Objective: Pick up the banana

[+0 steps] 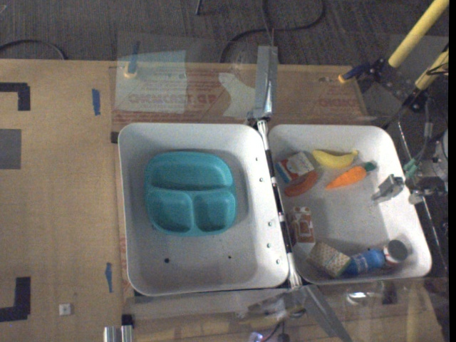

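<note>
On the bench point(57, 191), two shallow white bins are sitting side by side. Inside the left bin point(135, 248) a teal divided tray point(189, 192) is lying flat, a little toward the far side. Within the right bin point(356, 226) the banana point(333, 158) is lying near the far wall, yellow and slightly curved, with nothing gripping it. Just beside it, toward the right, an orange carrot point(349, 177) with a green top is resting. A small red and white carton point(298, 165) is sitting to the left of the banana, and a reddish sausage-like piece point(302, 184) is touching the carton's near side. Another small box point(303, 224) is lying near the bin's left wall. Along the near wall a tan sponge-like block point(328, 258) and a blue bottle point(370, 260) are lying together. The gripper point(389, 188) is hanging at the right edge of the right bin, well apart from the banana. Its fingers are perhaps slightly apart, but the view is too small here and I cannot tell their state.
</note>
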### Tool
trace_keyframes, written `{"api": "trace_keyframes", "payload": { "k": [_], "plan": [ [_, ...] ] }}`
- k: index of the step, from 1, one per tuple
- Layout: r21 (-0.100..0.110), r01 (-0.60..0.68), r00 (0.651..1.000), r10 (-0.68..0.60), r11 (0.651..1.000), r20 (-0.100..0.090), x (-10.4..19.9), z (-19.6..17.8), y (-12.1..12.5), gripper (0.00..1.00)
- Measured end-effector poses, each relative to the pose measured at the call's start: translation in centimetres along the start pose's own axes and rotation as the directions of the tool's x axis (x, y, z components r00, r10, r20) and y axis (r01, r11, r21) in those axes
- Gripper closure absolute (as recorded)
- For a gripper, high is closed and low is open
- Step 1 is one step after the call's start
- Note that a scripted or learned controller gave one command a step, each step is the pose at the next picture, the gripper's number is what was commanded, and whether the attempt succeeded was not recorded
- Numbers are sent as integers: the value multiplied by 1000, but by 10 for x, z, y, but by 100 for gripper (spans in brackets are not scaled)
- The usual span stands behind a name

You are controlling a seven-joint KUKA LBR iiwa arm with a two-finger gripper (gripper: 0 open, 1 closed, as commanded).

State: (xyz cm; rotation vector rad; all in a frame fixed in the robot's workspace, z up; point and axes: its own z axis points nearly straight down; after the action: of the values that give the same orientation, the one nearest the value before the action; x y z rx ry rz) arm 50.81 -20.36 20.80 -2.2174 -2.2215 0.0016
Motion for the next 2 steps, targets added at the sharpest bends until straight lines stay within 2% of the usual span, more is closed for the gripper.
{"api": "trace_keyframes", "payload": {
  "k": [1,2],
  "plan": [
    [-2,9,1000,-9,1000,2,33,68,66,0],
    [-1,6,1000,-6,1000,2,95,94,135,0]
  ]
}}
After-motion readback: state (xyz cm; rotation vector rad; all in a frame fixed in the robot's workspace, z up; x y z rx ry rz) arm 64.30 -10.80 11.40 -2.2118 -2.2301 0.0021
